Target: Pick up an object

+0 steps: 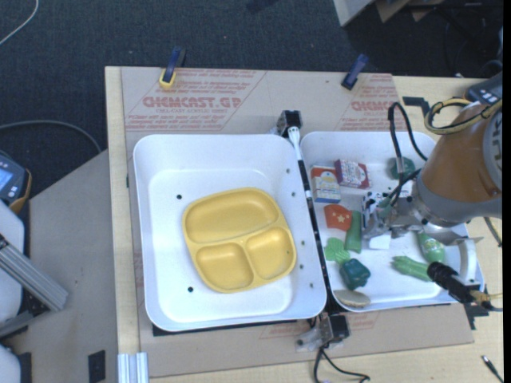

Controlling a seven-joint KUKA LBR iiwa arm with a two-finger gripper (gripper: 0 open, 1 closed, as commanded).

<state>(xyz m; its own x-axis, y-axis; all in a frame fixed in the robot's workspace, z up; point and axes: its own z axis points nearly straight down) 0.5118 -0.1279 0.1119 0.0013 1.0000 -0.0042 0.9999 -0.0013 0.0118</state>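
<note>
Camera view puts your jaws low in the right bin, and you cannot tell from here whether they stand wide or narrow, nor that anything sits between them. Just beside them lie the red-orange packet and the green piece, likely the nearest picks, with the teal lump a little further out. Well away, the yellow divided tray fills the left bin on the counter, probably kept apart as the drop side.
</note>
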